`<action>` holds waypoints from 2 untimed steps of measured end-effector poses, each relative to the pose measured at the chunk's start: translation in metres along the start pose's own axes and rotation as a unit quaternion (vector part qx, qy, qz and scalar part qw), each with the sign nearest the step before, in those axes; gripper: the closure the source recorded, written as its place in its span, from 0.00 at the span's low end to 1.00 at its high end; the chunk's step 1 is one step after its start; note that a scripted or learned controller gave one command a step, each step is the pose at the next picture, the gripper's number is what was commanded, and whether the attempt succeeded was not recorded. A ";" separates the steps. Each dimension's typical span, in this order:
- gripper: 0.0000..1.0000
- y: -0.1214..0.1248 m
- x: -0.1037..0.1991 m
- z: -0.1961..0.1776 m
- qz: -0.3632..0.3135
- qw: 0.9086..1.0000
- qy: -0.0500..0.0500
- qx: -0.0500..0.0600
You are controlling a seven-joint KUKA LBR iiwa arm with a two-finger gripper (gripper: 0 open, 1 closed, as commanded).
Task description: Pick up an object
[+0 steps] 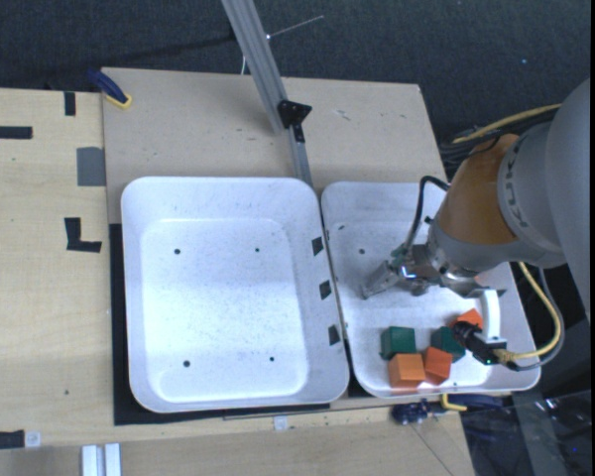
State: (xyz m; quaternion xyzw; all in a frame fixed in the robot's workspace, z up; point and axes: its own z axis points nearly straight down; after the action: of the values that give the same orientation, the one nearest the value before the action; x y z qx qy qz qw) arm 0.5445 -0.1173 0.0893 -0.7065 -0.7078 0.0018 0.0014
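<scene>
Camera view, taken from the near edge back. Just outside the right bin's near rim, a blue clamp with a yellow tip (421, 413). Inside the right bin (377, 201), bunched toward the near right corner, five small blocks: orange block (408, 370) nearest, touching a red-orange block (437, 364) on its right; just behind these, green block (398, 341) and dark green block (446, 340), side by side with a gap; farther back, a small orange block (468, 319), partly hidden by a white part of the arm. By colour: two green, three orange to red-orange. All matte and boxy, resting on the bin floor. Behind the cluster, near the bin's middle, gripper (382, 282), pointing left over bare speckled floor, apart from every block; open or closed impossible to tell. Left of it, the second white bin (139, 266), rims touching. Farther still, a slanted metal rail (258, 48) with a black clip (294, 114), and a second blue-and-yellow clamp (109, 87).
</scene>
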 end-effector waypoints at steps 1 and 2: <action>1.00 0.000 0.000 -0.012 0.000 1.000 0.001 0.000; 1.00 -0.008 -0.002 -0.058 0.001 1.000 0.000 -0.003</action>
State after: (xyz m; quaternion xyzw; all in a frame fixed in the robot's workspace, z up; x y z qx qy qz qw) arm 0.5372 -0.1194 0.1474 -0.7070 -0.7072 -0.0006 -0.0008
